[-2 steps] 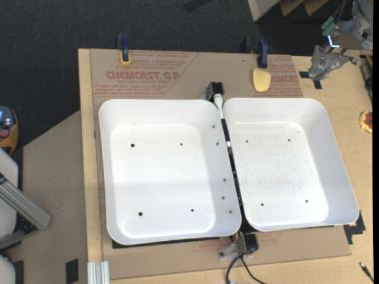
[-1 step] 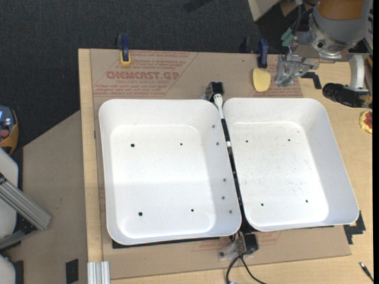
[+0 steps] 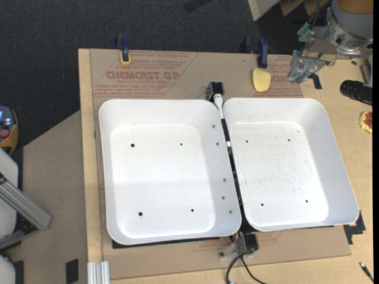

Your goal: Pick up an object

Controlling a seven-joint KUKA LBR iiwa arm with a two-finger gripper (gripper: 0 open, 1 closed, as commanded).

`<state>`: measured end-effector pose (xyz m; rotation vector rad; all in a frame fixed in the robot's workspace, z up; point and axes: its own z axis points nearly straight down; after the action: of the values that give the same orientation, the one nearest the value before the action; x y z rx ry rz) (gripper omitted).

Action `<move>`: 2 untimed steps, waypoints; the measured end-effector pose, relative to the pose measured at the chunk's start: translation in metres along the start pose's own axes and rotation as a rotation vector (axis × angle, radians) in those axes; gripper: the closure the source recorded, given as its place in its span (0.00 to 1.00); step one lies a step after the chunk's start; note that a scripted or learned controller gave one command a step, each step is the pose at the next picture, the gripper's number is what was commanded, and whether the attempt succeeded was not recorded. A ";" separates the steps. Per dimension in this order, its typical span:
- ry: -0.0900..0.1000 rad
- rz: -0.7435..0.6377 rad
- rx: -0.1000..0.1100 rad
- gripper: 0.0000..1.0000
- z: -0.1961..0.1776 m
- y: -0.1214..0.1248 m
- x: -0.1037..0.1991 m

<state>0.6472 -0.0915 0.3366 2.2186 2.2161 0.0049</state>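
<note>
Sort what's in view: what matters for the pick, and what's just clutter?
Job:
- grey metal end effector, over the brown board behind the bins
- left shallow white plastic bin
- right shallow white plastic bin
- pale yellow rounded lump on the board, a likely pick candidate

Clutter:
- left blue clamp and right blue clamp, on the board's far edge
- small red-and-yellow item

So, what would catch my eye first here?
Probably the two shallow white bins, the left bin and the right bin, side by side across the middle of the brown board. After them, a small yellow object on the board just beyond the right bin's far rim, with the robot's pincer poised close beside it, toward the view's right.
</note>
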 end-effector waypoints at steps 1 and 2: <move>0.005 -0.008 0.015 1.00 0.078 0.018 0.076; 0.004 -0.003 0.014 1.00 0.102 -0.047 0.098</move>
<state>0.6012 0.0060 0.2339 2.2241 2.2281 -0.0064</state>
